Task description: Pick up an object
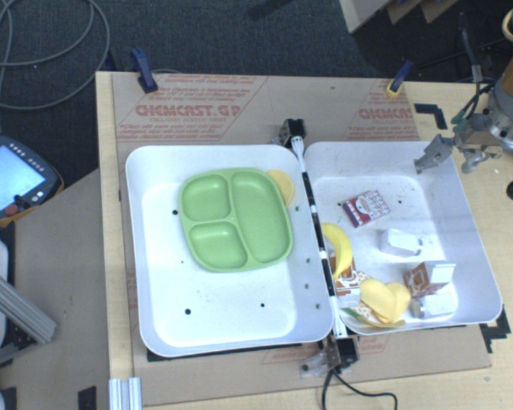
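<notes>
1. Bench (239, 101): two shallow white bins side by side, left bin (154, 314) and right bin (470, 229), meeting along a central seam
2. Gripper (451, 155) sits over the far right corner of the right bin, at its rim; fingers spread apart, nothing between them
3. Left bin: green divided tray (237, 219) lies flat, toward the far right part of the bin. A pale yellow piece (283, 186) shows at the tray's far right edge, partly hidden under it
4. Right bin, middle: small red-and-white packet (365, 208); just nearer, a white block (401, 243)
5. Right bin, left edge against the seam: banana (339, 246), lying along the edge
6. Right bin, near edge: yellow lumpy item (383, 301), with a brown-and-white carton (430, 278) just to its right; a second small carton (345, 282) lies beside the banana's near end
7. All objects in the right bin lie well apart from the gripper
</notes>
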